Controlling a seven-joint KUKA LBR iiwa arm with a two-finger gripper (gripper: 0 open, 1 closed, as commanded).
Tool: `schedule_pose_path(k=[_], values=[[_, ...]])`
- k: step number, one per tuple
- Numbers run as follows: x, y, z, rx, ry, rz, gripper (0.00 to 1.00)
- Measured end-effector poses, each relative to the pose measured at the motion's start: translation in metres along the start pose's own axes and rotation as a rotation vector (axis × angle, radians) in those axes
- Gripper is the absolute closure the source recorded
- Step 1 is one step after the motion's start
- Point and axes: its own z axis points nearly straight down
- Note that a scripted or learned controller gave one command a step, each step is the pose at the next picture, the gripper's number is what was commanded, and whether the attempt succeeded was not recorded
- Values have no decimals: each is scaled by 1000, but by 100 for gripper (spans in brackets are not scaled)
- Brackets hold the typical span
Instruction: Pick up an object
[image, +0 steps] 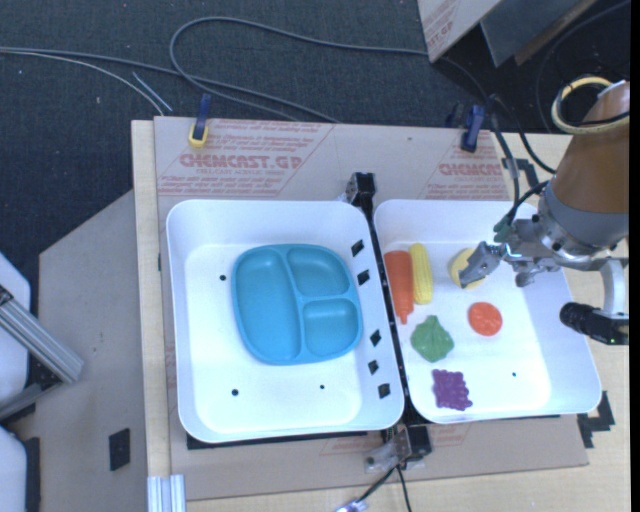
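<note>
The right bin (560, 370) holds several toy foods. An orange carrot (400, 284) and a yellow corn cob (421, 274) lie side by side near its left wall. Below them sit a green broccoli (432, 338), a round orange-red fruit (485, 319) and a purple bunch of grapes (450, 388). A small yellow piece (461, 267) lies at the tip of my gripper (480, 263), which reaches in from the right above the bin's upper middle. The gripper's grey body touches or overlaps this yellow piece.
The left bin (200, 300) carries a blue divided plate (296, 302). A black divider with clips (375, 300) runs between the bins. Cables and a black fitting (592, 322) hang by the arm at the right bin's right edge.
</note>
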Motion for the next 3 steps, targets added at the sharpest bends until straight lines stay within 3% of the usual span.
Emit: schedule_pose_path(k=[2, 3], values=[[-2, 6, 113, -1, 0, -1, 0], [-2, 7, 99, -7, -2, -1, 100]])
